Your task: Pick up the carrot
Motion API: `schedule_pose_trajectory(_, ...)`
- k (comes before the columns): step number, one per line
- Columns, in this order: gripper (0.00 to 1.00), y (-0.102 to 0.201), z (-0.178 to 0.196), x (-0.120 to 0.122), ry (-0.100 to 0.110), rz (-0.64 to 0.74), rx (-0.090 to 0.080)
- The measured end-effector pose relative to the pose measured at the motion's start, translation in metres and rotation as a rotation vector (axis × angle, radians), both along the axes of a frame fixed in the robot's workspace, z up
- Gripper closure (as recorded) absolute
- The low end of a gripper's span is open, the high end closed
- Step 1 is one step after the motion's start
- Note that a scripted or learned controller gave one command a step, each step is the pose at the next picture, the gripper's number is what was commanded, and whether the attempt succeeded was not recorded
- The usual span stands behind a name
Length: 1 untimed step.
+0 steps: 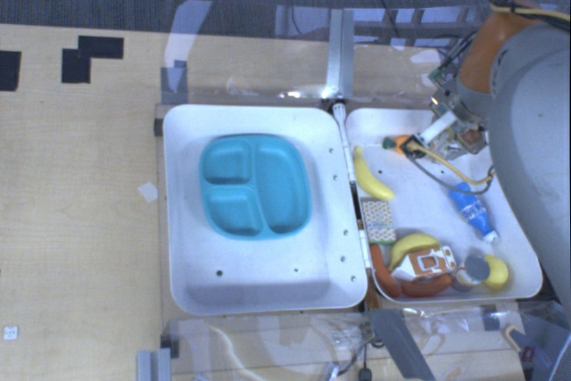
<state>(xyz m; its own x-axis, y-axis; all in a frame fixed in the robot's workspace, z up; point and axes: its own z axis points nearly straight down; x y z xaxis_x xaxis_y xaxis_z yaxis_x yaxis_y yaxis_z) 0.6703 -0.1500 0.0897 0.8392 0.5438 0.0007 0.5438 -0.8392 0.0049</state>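
Observation:
The carrot (pixel 401 144) is a small orange piece with a green tip pointing left. It lies at the back of the right bin (pixel 526 277), just right of the top of a yellow banana (pixel 369 176). My gripper (pixel 460 138) hangs low over the back right part of that bin, at the end of the grey arm with its orange band (pixel 489 49). It sits just to the right of the carrot, very close to it. I cannot make out any contact between them.
The right bin also holds a blue bottle (pixel 470 210), a checked sponge (pixel 378 220), a second banana (pixel 412 245), a red sausage (pixel 412 285), a small carton (pixel 431 262), a grey disc (pixel 477 268) and a lemon (pixel 496 273). A blue divided plate (pixel 255 185) lies in the left bin (pixel 183 192).

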Motion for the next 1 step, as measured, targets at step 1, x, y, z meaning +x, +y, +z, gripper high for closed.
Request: schedule_pose_trajectory(1,1.0,0.0545,-0.0018,-0.0172,-0.003,0.078,0.004)
